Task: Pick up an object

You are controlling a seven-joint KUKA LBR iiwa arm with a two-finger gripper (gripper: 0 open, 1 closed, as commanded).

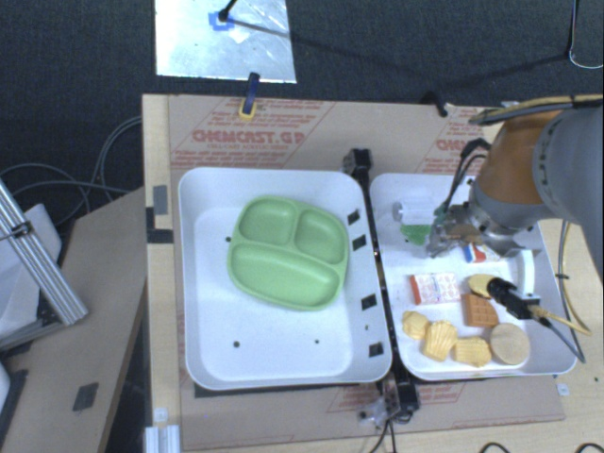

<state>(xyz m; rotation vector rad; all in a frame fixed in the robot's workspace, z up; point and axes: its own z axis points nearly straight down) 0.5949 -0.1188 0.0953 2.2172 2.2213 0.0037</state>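
Risk first: the right bin is crowded and its items lie close together, so a descent here could nudge a neighbour or catch two at once, and a flat packet could slip out on the lift. The gripper sits low over the bin's upper half, just beside a green-and-white item, with a small red-and-blue piece on its other side. Cannot tell whether the claw is spread or pressed together, nor whether it touches either item; nothing is visibly held. A red-and-white packet, a brown waffle and yellow crackers lie toward the front edge. The left bin holds a green divided plate.
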